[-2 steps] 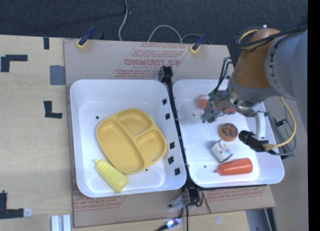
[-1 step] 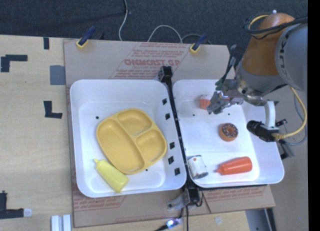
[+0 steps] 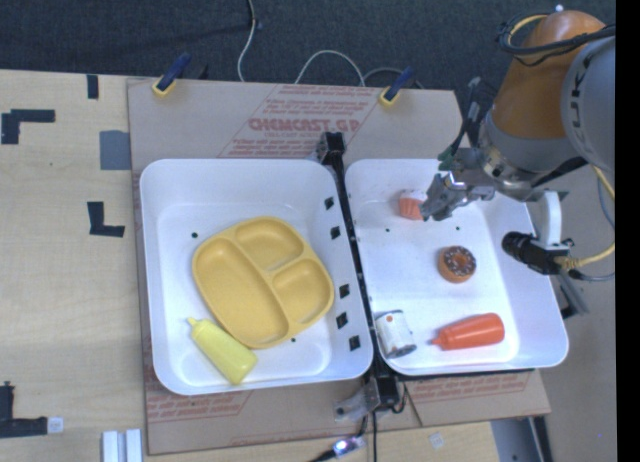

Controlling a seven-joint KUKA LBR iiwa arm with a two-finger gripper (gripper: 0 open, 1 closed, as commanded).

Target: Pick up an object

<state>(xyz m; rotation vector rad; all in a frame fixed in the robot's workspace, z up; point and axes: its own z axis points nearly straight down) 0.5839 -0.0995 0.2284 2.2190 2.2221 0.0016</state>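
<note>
**Ana:** Camera view puts the gripper point(image 3: 437, 208) low in the right bin point(image 3: 420, 260), near its far wall. How far along is the pick, in your judgement?

**Ben:** Early, I'd say. Nothing is lifted. Every object I can see lies on a bin floor.

**Ana:** Which one is it going for?

**Ben:** Most likely the small orange piece point(image 3: 410, 206). It sits just beside the gripper, on the side facing the divider between the bins. Whether they touch, I cannot tell.

**Ana:** And the fingers, open or closed?

**Ben:** I cannot tell; the tip is dark and small from this angle. I see nothing held between them, so I would not call it a grasp.

**Ana:** What else is within reach?

**Ben:** A round brown donut point(image 3: 457, 264) lies near the gripper, toward the front of the bin. Further that way are an orange bottle point(image 3: 468, 332) on its side and a small white can point(image 3: 394, 331), both well apart from the gripper.

**Ana:** And the other bin?

**Ben:** Across the divider, in the left bin point(image 3: 160, 250), there is a yellow divided plate point(image 3: 262, 278) with a yellow squeeze bottle point(image 3: 222, 350) just beside it. Far from the gripper, so not the target now, I think.

**Ana:** So what is left?

**Ben:** Nearly all of it: close on the piece, confirm the hold, and raise it clear of the bin.
</note>
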